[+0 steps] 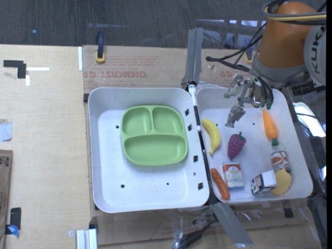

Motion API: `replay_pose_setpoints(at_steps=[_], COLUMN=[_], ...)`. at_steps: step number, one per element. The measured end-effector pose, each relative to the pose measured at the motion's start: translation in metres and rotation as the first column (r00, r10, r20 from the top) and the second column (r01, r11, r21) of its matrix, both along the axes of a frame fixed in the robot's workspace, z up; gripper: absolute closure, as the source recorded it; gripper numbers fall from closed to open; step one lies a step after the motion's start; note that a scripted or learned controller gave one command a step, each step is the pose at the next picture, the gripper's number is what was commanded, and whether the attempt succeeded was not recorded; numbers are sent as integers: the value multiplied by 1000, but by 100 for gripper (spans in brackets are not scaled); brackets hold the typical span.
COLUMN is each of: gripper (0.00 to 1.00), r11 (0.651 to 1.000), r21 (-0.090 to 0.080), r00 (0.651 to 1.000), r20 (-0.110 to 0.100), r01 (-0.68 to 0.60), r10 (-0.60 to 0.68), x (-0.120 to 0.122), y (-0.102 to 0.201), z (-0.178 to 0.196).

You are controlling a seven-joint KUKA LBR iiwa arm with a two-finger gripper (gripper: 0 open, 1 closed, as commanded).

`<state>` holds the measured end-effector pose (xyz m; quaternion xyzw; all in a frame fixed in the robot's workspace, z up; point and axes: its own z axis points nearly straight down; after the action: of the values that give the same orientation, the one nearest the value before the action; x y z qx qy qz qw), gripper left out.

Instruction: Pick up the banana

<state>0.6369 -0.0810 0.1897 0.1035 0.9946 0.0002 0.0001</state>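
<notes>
Above the right bin [298, 139], toward its far end, hung the claw [234, 117], its tips pointing down and toward the bin's left wall; whether it stood released or clenched could not be told at this angle, and nothing showed between its tips.

Banana [211, 135]: lay on the floor of the right bin, near the claw and below-left of it in the camera view, just beside the wall shared with the left bin [104, 154]. Long axis ran roughly along that wall, near to far, with a slight curve. Judged: the reach wanted a short travel leftward and toward the near side, then descent, with the tips set across the fruit's width.

Grapes [236, 144]: purple, close to the banana's right, likeliest thing to be bumped.

Carrot [269, 125]: right of the claw, well apart from the banana.

Green plate [154, 135]: left bin, not concerned.
</notes>
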Motion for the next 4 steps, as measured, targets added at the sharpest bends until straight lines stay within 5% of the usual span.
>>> replay_pose_setpoints(at_steps=[1,2,3,4], gripper=[0,100,0,0], r11=[998,998,998,984], r21=[0,1,1,0], r00=[998,998,998,984], r20=[-1,1,1,3], r01=[-70,-66,-65,-180], r10=[70,66,65,180], x=[3,5,5,-9], y=[51,50,50,39], z=[0,7,7,41])
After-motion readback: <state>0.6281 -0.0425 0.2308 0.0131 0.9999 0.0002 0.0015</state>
